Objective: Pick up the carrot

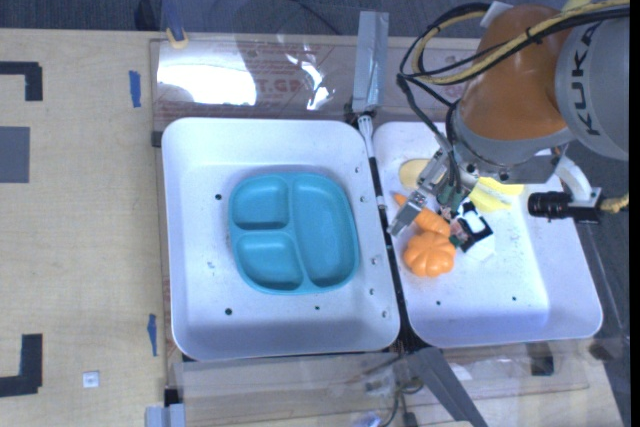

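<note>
The orange carrot (428, 219) lies in the right bin (520, 305), close to its left wall. My gripper (436, 221) is down over it, reaching from under the orange-banded wrist. One silver finger (412, 211) crosses the carrot's left end and a black-tipped finger (468, 227) stands at its right end. The fingers stand apart, open, with the carrot between them. The carrot rests low in the bin and I see no sign that it is lifted.
An orange pumpkin-shaped toy (430, 256) lies just in front of the carrot, touching or nearly touching it. Yellow items (411, 172) sit behind the gripper. The left bin (190, 215) holds a blue divided plate (295, 230). The ridge between the bins runs just left of the carrot.
</note>
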`<action>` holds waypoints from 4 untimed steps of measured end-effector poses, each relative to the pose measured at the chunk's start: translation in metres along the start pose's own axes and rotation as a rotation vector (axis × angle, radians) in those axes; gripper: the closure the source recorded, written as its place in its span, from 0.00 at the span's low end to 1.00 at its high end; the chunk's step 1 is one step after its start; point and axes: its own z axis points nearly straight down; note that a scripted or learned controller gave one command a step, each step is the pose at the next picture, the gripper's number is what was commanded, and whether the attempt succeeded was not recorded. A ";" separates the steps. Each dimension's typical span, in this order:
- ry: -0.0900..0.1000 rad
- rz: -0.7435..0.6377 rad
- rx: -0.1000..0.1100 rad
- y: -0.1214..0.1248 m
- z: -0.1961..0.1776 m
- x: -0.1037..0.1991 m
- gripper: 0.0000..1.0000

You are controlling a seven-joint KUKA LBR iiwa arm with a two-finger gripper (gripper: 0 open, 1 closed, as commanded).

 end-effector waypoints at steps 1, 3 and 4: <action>0.002 0.222 0.005 -0.069 0.094 -0.072 0.00; -0.013 -0.046 -0.006 -0.030 0.095 -0.114 1.00; -0.010 0.271 -0.008 -0.006 -0.003 -0.052 1.00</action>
